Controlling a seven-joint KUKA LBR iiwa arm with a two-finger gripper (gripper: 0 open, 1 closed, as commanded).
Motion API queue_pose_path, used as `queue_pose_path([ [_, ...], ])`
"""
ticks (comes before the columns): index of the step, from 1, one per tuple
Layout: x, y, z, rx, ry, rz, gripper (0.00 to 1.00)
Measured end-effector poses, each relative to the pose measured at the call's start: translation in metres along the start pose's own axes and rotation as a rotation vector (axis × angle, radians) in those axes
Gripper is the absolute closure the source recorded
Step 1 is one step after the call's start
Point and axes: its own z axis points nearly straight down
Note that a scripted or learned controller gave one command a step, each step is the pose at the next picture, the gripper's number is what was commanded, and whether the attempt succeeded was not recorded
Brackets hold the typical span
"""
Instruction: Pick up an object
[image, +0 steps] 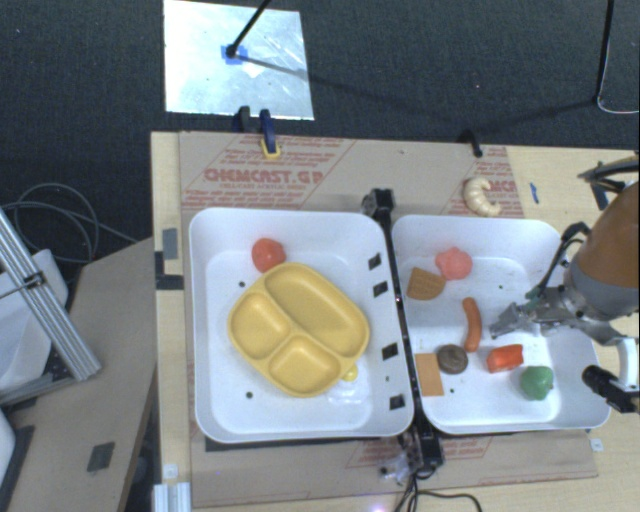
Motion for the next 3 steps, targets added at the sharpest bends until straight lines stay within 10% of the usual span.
queue_pose_path([
  [1,0.010,-0.040,0.012,0.006,0.002,0.002,0.00],
  [2,0.009,-0.036,-0.001,-0.001,-0.001,0.001,1.00],
  [3,0.009,-0.037,0.000,-0.001,-0.001,0.001,0.00],
])
